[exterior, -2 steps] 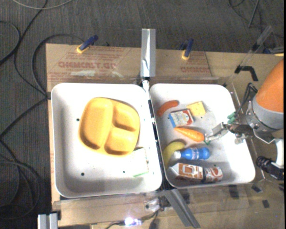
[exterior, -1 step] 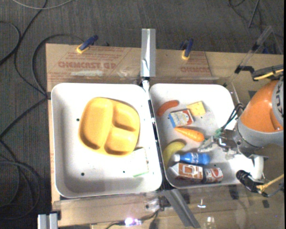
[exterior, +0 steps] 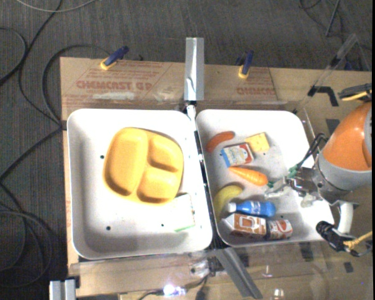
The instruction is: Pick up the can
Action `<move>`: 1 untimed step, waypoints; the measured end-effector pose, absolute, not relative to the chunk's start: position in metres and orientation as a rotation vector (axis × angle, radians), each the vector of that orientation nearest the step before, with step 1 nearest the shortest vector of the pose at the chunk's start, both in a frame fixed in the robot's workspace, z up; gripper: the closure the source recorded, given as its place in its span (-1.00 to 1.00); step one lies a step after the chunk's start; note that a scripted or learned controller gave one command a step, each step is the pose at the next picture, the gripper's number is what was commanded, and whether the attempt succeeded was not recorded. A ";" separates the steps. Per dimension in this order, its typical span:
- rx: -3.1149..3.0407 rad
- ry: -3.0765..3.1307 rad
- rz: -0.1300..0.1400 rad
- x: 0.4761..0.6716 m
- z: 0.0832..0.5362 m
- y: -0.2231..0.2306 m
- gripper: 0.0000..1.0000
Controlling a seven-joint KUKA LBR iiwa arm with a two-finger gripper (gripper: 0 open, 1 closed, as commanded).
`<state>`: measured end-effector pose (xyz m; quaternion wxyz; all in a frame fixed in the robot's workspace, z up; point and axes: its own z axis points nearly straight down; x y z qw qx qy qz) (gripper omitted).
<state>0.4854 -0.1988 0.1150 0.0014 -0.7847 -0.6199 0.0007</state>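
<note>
The can (exterior: 262, 227) lies on its side along the front wall of the right bin (exterior: 300, 127); its label is brown, red and white. A blue and white bottle (exterior: 253, 208) lies just behind it, touching or nearly touching it. My gripper (exterior: 284, 185) hangs over the right part of this bin, up and to the right of the can and apart from it, just right of the carrot (exterior: 249, 176). Nothing shows held in it. The arm's orange band (exterior: 355, 144) is over the bin's right wall.
The right bin also holds a sausage (exterior: 220, 140), a yellow cheese block (exterior: 257, 142), a small carton (exterior: 237, 154) and a banana (exterior: 227, 195). A yellow compartment tray (exterior: 145, 165) lies in the left bin (exterior: 87, 230). Clamps sit on the cardboard behind.
</note>
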 end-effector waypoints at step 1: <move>-2.424 -1.986 -0.014 0.532 0.089 -0.200 -1.00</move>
